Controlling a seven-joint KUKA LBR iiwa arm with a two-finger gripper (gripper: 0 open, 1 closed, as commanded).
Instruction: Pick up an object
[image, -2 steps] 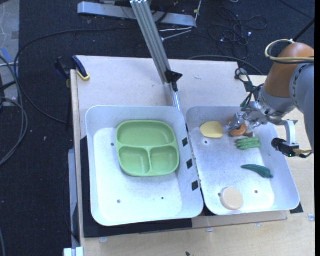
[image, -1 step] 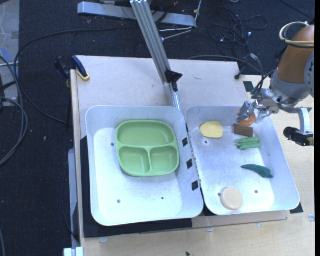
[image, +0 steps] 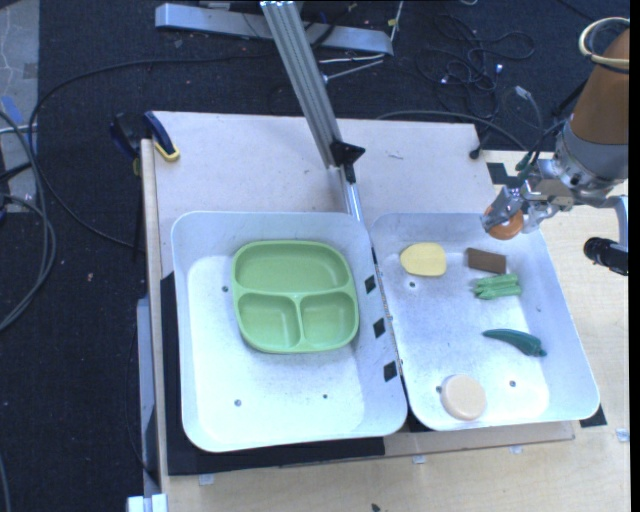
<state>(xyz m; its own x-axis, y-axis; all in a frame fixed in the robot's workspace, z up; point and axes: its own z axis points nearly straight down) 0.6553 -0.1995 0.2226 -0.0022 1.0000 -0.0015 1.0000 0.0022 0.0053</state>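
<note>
**Gripper at the far edge of the right bin**

The gripper (image: 512, 210) is positioned over the far edge of the right bin (image: 560, 330). An orange object (image: 503, 224) is seen between its closed fingers, held clear of the bin floor. A yellow piece (image: 423, 260), a brown block (image: 487, 261), green beans (image: 497, 288), a dark green item (image: 516, 341) and a cream disc (image: 464, 397) are laid in the right bin. A green divided plate (image: 296, 296) is located in the left bin (image: 200, 400).

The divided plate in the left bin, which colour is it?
Light green; the camera view shows the plate clearly.
</note>
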